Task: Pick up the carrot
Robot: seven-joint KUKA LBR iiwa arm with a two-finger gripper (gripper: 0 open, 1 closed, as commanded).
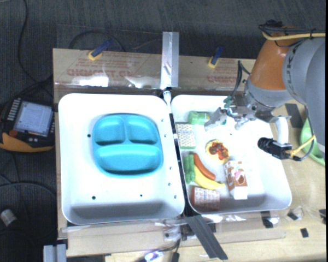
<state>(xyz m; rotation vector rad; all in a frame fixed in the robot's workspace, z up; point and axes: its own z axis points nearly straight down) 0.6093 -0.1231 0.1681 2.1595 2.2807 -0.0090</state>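
From the overhead camera we take the right bin (273,198) as our landmark. Inside it, close to its left wall, we see the carrot (203,168), an orange stick lying at a slant, its upper end near a green piece (189,165) just to its left. A banana (206,182) lies against the carrot's lower side, touching it. Right of the carrot sits a small round pizza-like piece (217,149), and below that a boxy carton (236,180) stands near the bin's middle. At the bin's lower left corner lies a reddish packet (206,198); along the left wall above the carrot is a pale speckled packet (185,136), and a green block (198,117) at the top.

The gripper (228,117) hangs over the bin's upper part, well apart from the carrot, its two fingers spread with nothing between them.

Left of our landmark, the other bin (76,201) carries a blue divided tray (127,145).
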